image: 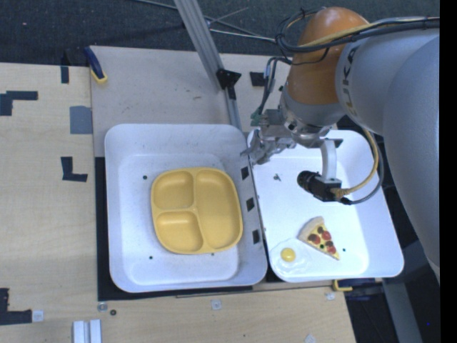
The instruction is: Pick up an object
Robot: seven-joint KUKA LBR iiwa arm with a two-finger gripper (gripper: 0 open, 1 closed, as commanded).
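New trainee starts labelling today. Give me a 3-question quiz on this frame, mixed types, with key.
1. True or false: the yellow divided plate lies in the left bin.
2. Which bin holds the pizza slice toy? A) left B) right
3. Fill in: beside the pizza slice, near the right bin's front edge, lies a fried ____ toy.

Key: 1 true; 2 B; 3 egg. The gripper sits over the rims between the bins, far end.
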